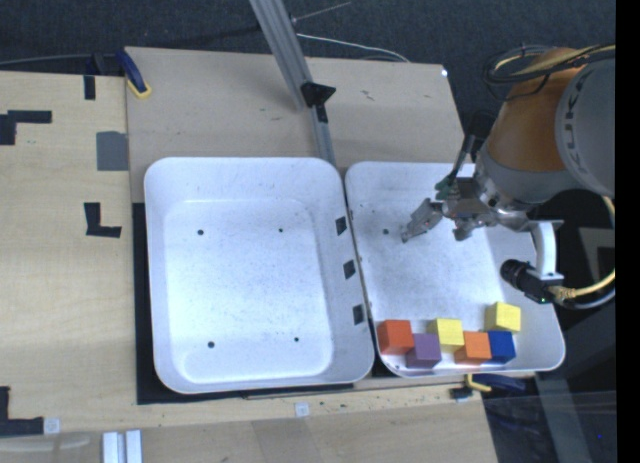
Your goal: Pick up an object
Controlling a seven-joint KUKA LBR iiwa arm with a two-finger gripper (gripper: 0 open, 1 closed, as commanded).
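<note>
Hand [436, 221] hangs spread open with nothing in it, up-bin from the blocks [447, 339], probably since they're bunched against the right bin's [400, 186] near wall.

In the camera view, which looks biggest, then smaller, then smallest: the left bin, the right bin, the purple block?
1. left bin: largest.
2. right bin: a bit smaller looking, though the arm covers part of it.
3. purple block: by far the smallest.

Both white bins, left [170, 251] and right [395, 186], look like smooth moulded plastic, faintly glossy and finely speckled. The bench top [60, 251] looks like matt pale wood board. The slanted pole [275, 21] looks like ribbed bare metal. The coloured blocks [450, 339] look matt.
</note>
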